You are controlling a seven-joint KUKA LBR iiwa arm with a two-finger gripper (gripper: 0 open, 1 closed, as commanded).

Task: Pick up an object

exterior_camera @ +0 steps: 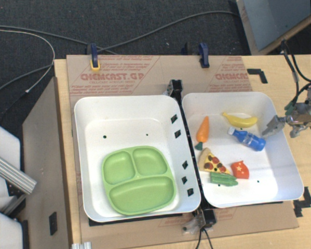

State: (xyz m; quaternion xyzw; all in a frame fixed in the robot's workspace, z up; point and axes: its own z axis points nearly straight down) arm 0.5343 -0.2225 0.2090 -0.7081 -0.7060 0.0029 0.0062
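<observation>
The right white bin (283, 187) holds several small toys. An orange carrot (203, 129) lies near its left wall, with a pizza slice (212, 162) below it. A yellow banana (240, 120) lies at the back, and a blue bottle (248, 139) sits just in front of it. A red piece (240, 169) and a green piece (223, 179) rest toward the front. My gripper (286, 123) hangs at the bin's right rim, just right of the blue bottle, with nothing seen in it.
The left white bin (89, 151) carries a green divided plate (138, 179). A black divider strip (185, 146) runs between the bins. Blue clamps (204, 55) and cables sit at the bench's back edge.
</observation>
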